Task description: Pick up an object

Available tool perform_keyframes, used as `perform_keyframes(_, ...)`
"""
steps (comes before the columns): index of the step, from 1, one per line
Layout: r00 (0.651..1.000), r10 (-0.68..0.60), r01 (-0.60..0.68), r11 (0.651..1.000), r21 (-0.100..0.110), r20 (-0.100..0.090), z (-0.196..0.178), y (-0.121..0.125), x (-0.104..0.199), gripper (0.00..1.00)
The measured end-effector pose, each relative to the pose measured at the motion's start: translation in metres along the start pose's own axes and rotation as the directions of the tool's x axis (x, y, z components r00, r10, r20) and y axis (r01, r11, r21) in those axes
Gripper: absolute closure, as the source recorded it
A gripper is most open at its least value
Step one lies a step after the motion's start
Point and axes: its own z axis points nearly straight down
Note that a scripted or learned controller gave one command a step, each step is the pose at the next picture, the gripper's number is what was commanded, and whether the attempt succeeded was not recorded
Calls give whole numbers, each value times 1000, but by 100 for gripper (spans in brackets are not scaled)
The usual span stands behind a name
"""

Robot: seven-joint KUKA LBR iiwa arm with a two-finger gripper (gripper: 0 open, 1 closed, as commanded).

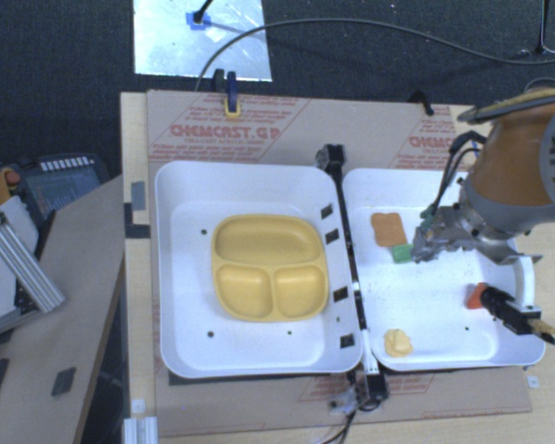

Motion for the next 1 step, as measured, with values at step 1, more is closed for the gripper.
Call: perform_keyframes(1, 1000, 1, -1, 1000, 0, 0, -1, -2, 42, 100)
